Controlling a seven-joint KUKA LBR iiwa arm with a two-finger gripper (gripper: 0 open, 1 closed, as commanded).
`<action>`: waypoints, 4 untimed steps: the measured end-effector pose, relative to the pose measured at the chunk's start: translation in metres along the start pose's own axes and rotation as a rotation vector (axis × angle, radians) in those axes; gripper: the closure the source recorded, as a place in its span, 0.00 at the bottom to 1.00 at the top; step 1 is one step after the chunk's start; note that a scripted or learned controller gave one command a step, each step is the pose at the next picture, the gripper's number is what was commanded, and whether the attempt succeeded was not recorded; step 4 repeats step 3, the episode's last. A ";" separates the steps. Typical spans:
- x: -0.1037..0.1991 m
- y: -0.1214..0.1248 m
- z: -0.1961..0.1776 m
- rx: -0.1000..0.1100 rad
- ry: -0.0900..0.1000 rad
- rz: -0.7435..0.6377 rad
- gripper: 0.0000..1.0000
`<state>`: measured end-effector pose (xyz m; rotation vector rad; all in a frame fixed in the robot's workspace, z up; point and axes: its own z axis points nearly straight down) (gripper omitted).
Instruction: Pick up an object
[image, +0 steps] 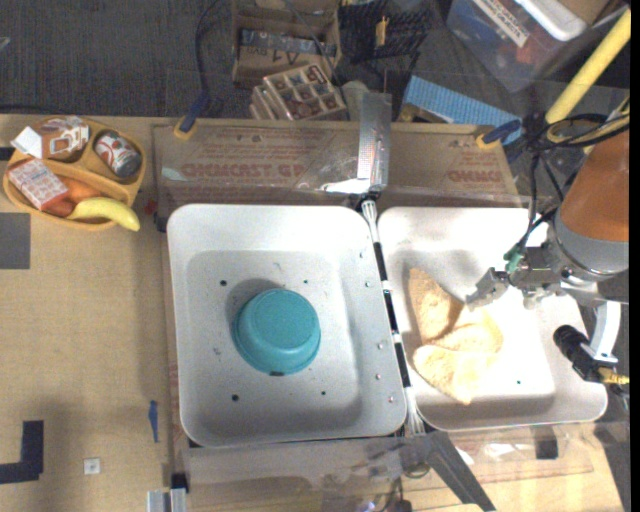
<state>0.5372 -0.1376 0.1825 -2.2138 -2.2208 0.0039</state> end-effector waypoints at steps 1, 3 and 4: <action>-0.050 0.001 0.092 -0.015 -0.001 -0.146 0.00; 0.029 -0.016 0.003 -0.003 -0.003 -0.271 1.00; 0.029 -0.016 0.003 -0.003 -0.003 -0.271 1.00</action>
